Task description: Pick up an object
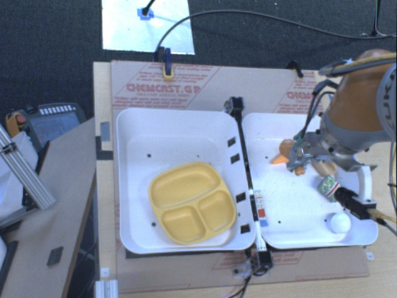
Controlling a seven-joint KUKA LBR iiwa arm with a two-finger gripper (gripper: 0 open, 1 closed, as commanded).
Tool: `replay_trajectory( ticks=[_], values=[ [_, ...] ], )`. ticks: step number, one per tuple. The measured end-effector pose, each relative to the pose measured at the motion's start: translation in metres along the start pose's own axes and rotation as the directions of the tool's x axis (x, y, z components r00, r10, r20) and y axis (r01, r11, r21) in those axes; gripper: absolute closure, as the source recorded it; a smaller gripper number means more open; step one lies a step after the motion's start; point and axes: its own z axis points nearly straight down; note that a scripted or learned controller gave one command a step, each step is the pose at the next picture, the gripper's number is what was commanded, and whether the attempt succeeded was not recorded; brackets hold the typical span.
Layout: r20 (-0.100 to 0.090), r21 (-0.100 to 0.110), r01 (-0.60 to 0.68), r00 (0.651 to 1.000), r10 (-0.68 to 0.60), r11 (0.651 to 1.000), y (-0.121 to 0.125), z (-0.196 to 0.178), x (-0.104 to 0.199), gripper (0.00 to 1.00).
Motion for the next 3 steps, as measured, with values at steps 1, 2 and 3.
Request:
replay_trajectory(
  ticks=[1, 2, 3],
  values=[
    [0.001, 0.000, -0.001, 1.000, 0.001, 1.000, 0.007, 0.005, 0.046, 1.00],
    [0.001, 0.000, 0.000, 1.000, 0.000, 1.000, 0.018, 0.012, 0.094, 1.00],
    [0.000, -0.001, 0.000, 1.000, 0.000, 1.000, 0.023, -0.001, 0.147, 1.00]
  ],
)
